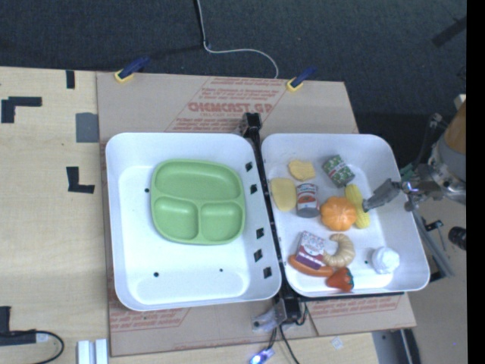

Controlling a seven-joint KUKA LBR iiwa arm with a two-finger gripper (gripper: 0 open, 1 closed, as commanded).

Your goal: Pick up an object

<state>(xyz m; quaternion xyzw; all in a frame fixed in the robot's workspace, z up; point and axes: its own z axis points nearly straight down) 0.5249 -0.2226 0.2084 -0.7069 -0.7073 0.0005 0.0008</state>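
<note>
From above, the gripper (379,196) is being held low over the right bin (394,161), at its right side, just beside the corn cob (356,204) and the orange (338,214). Whether its fingers are spread or pressed together cannot be told from here; nothing is being seen between them. A green divided plate (198,202) is being carried by the left bin (129,226). A small can (306,199), a green packet (338,170) and a white cap (385,261) are lying in the right bin too.

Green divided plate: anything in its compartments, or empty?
Empty. The green divided plate in the left bin shows three bare compartments.
</note>
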